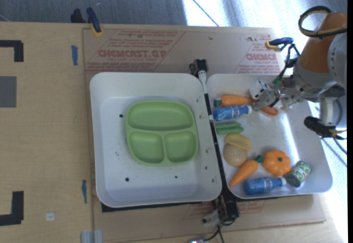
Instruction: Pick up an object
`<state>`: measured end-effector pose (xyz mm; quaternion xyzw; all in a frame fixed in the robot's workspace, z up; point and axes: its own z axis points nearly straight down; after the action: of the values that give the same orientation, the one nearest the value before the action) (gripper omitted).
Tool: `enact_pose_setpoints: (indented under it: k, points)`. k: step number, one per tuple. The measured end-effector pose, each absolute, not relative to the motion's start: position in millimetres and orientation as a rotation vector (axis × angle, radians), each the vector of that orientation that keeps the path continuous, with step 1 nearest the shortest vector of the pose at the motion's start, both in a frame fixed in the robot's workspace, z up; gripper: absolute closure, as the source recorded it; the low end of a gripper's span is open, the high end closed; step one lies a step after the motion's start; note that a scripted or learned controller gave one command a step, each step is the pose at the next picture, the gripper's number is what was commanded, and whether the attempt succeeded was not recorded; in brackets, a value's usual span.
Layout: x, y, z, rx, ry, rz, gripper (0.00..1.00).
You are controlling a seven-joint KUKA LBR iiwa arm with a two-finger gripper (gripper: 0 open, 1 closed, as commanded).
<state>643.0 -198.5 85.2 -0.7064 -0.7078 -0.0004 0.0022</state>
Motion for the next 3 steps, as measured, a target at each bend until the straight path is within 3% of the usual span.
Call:
enact_pose_setpoints:
  k: [1, 2, 3]
  points:
    - [628.9, -191, 85, -2.221, -2.223, 0.001, 0.00]
    - [643.1, -201, 86, -2.210, -2.219, -0.004, 0.00]
    - [639.9, -200, 86, -2.215, -2.224, -0.006, 0.00]
